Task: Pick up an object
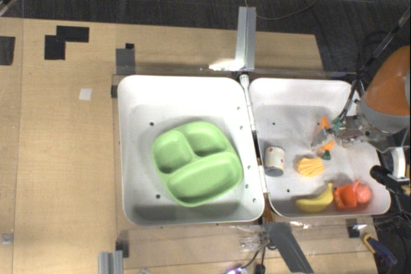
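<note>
My gripper [327, 131] reaches in from the right and hangs low over the middle of the right bin [289, 96]. A small orange and green piece [327, 146] lies right at its tip. Just below sits a yellow ridged object [310, 167]. A grey and cream can [274, 160] lies on its side by the bin's left wall. Along the front wall, a banana [316, 201] rests against a red-orange toy [353, 195].
The left bin [135, 138] holds a green divided plate [196, 162]. A metal post [246, 38] stands behind the seam between the bins. The arm's orange band [390, 88] overhangs the right bin's right edge.
</note>
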`<state>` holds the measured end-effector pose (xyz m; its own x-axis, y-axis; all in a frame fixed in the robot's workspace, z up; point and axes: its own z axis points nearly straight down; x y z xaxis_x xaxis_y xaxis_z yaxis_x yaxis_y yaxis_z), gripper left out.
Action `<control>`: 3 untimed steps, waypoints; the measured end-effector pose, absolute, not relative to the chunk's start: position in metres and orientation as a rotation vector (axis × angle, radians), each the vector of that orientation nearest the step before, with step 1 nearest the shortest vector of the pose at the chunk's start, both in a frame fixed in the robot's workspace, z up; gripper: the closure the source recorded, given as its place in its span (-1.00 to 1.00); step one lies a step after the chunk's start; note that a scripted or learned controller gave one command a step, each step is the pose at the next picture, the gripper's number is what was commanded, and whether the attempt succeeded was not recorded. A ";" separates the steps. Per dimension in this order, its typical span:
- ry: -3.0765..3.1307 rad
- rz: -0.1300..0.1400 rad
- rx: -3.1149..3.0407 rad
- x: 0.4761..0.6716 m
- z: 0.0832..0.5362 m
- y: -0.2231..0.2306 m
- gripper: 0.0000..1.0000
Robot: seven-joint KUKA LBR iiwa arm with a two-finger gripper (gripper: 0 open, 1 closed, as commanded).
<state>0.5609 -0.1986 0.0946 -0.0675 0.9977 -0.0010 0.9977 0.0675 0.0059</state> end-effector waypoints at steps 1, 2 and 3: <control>2.289 0.011 2.138 0.563 0.106 -0.198 1.00; 2.037 0.006 2.384 0.612 0.218 -0.165 1.00; 2.064 0.002 2.365 0.633 0.159 -0.195 1.00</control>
